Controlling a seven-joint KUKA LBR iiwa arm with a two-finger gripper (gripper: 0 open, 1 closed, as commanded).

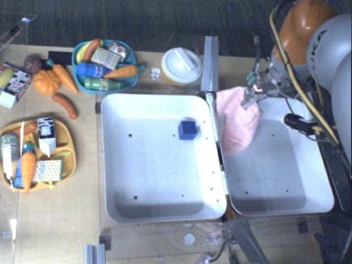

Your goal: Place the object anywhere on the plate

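Shows a pink cloth (237, 126) bunched in the far left corner of the right bin (286, 202), against the wall shared with the left bin (154, 202). Puts the gripper (254, 95) at the cloth's far right edge, touching or just above it. Cannot tell whether clamped or apart: tip small, cluttered by cables. Keeps a blue cube (188, 129) in the left bin, far right. Sets a white plate (181, 65) beyond the bins and toy food (104, 66) further left, some cut off by the edge.
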